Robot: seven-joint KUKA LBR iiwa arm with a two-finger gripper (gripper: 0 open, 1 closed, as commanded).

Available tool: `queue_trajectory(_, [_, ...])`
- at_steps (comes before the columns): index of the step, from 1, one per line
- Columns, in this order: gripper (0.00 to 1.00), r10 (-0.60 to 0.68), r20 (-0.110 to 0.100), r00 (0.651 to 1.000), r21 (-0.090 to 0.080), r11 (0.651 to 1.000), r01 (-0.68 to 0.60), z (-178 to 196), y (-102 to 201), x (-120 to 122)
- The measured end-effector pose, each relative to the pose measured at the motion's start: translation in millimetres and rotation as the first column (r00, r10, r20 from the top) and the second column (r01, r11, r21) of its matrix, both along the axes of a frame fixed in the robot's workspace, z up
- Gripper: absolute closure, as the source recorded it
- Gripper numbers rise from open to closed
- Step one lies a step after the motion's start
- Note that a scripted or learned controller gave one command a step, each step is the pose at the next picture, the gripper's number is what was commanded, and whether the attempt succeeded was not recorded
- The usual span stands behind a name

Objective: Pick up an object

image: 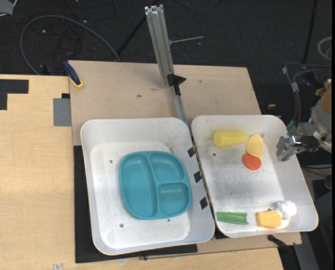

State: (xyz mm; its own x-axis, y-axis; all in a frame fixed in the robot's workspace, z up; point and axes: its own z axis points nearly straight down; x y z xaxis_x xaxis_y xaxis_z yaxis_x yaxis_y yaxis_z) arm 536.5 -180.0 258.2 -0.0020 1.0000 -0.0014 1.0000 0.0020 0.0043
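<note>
Camera view shows the right bin on the surface holding small toy foods: a yellow piece at its 11 o'clock, a yellow lemon shape touching a red round piece at 12 o'clock, a green piece at 7 o'clock. These look light, stiff and smooth, so the red piece should be taken across its middle. The pincer hovers at the bin's 2 o'clock rim, holding nothing; I cannot tell its spread

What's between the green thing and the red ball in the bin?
Nothing. In the camera view, only bare white bin floor stretches between the green thing and the red ball. The yellow block sits beside the green thing, off that line.
</note>
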Motion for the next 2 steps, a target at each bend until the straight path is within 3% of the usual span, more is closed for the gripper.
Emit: queue_trajectory(2, [1.00, 0.003, -0.006, 1.000, 0.003, 1.000, -0.003, -3, 120, 7])
